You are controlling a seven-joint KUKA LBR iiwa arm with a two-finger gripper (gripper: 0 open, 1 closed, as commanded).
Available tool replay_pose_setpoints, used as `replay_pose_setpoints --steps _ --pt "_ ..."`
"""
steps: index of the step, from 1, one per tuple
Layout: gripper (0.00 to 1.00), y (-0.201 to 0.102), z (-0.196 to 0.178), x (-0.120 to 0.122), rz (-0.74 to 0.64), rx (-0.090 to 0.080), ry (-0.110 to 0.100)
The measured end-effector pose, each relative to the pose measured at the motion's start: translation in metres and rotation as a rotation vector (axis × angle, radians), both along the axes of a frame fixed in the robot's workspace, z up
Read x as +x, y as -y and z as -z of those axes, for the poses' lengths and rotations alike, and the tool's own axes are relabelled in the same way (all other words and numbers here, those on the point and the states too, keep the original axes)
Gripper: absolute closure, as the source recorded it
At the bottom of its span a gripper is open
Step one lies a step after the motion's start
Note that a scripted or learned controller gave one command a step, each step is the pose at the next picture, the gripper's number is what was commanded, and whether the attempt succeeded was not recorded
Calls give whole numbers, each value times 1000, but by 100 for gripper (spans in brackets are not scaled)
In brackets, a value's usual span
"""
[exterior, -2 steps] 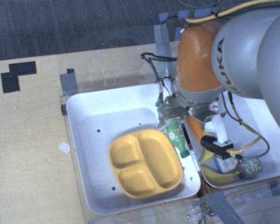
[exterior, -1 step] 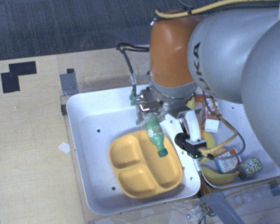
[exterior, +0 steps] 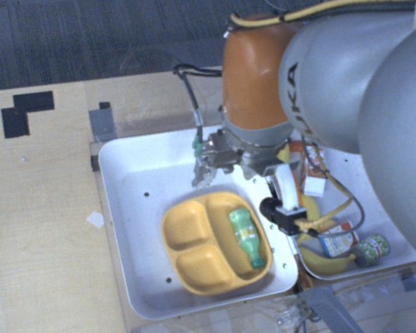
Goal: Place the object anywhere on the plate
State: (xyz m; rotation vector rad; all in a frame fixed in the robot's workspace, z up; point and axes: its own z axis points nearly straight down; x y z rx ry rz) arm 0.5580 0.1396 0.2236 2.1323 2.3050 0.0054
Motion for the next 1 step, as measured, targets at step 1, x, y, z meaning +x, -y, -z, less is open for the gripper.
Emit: replay_pose_setpoints --steps 1 --pt "0 46 -74 -8 37 0 3"
